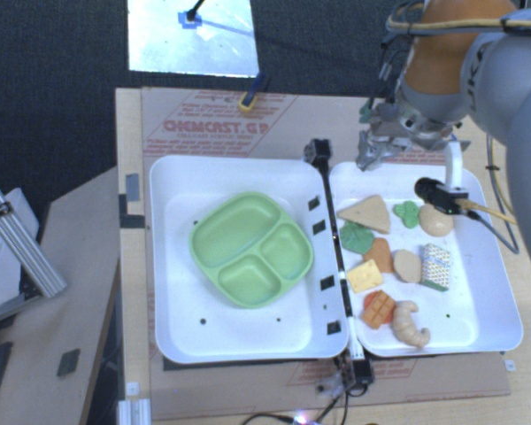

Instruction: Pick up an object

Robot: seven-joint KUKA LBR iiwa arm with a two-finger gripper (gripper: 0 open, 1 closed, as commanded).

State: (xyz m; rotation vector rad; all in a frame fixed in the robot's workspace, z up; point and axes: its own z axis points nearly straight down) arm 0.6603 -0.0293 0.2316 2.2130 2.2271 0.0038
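The gripper [372,156] hung over the far edge of the right bin [500,321], near its top left corner. Its tips were small and blurry, so I cannot tell how the jaws stood. Nothing could be seen caught there. Just below it lay bare white floor, so it was probably up high on purpose, to stay clear of the toys.

The closest toy was a tan wedge [366,212], like a slice of bread, lying flat. Beside that sat a small green piece [408,212] and a pale round piece [436,222]. A black part with a yellow cable [441,195] reached in over them from the right.

Farther toward the front lay a dark green leaf [355,238], an orange piece [381,254], a yellow block [365,276], a tan oval [408,266] and a little patterned box [436,266]. Nearest the front edge were an orange waffle-like toy [378,308] and a curled tan one [409,323].

They were all bunched together, many touching, which could make grabbing just one tricky. Any of them would do for the job, and none had been lifted yet.

The left bin [173,326] held a green tray [251,249] with three parts.
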